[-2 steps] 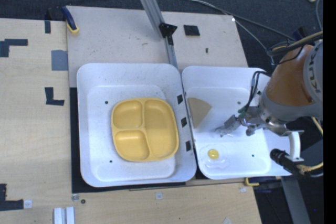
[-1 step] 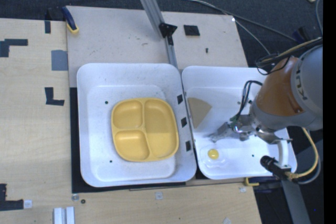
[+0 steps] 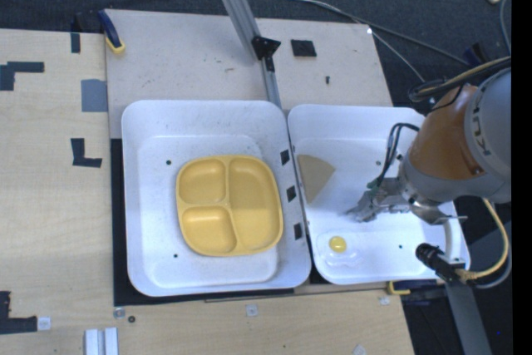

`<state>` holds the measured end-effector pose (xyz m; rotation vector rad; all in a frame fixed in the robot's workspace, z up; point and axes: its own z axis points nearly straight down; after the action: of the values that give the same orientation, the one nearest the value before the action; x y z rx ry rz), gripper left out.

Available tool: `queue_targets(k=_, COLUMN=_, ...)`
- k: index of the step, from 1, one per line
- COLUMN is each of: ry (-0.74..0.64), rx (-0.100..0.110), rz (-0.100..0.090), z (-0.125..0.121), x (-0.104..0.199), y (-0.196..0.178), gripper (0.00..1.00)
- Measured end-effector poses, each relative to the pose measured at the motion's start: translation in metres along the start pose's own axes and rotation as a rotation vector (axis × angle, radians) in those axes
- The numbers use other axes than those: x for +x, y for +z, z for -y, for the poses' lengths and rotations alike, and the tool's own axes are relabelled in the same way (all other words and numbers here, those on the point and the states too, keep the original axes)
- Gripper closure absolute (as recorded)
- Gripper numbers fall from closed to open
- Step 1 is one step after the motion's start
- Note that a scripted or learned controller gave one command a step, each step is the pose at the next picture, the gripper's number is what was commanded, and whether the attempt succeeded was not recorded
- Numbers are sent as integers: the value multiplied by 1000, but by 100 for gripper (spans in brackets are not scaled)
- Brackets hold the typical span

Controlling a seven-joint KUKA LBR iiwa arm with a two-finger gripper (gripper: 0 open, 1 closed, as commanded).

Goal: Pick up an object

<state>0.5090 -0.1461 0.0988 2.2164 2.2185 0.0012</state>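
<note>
A small yellow round object [image 3: 337,244] lies near the front edge of the right bin [image 3: 349,125]. A tan, flat, fan-shaped piece [image 3: 314,173] rests against the right bin's left side. My gripper [image 3: 364,210] hangs low in the right bin, a little above and to the right of the yellow object and to the right of the tan piece. I see nothing between its fingers. A yellow divided plate [image 3: 229,204] sits in the middle of the left bin [image 3: 150,129].
The arm's orange band and grey body [image 3: 457,150] cover the right part of the right bin. A metal pole [image 3: 237,0] slants down to the gap between the bins. Cables run across the dark floor at the back.
</note>
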Motion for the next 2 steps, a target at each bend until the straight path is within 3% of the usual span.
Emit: queue_targets(k=2, ry=-1, rx=1, rz=-2, z=2, x=-3, y=-118, gripper=100)
